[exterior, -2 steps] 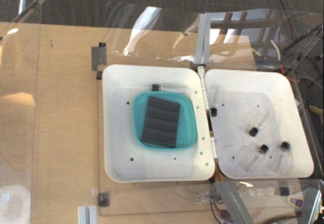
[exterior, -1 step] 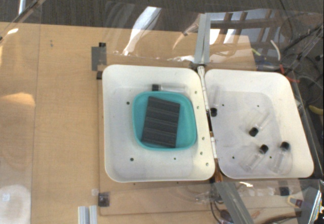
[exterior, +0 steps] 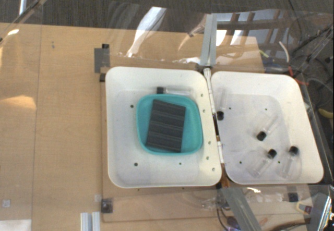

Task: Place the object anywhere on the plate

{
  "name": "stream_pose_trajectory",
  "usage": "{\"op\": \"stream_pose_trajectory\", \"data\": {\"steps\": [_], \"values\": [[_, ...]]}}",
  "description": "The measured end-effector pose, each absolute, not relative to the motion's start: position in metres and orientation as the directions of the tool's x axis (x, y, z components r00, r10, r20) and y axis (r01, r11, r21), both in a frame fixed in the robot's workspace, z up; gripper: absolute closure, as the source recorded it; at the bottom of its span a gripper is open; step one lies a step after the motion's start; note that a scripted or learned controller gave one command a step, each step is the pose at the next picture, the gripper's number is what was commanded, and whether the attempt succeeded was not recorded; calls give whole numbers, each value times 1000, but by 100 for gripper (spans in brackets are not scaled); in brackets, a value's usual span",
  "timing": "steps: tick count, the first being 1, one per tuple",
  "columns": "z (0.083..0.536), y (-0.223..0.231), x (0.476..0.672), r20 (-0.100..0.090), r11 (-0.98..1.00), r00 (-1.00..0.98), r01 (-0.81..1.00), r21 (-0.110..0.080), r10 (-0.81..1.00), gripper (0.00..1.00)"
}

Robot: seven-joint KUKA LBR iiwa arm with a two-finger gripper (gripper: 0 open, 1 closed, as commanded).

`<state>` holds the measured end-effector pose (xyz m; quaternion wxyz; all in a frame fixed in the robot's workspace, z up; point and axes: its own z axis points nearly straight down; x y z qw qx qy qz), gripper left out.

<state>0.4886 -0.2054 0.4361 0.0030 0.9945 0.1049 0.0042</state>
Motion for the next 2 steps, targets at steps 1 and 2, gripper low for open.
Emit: {"op": "stream_pose_trajectory", "data": {"steps": [1, 2], "values": [[436, -205, 489, 8, -978, 978, 209, 7, 209, 0], [436, -205, 489, 8, -978, 978, 209, 7, 209, 0]]}}
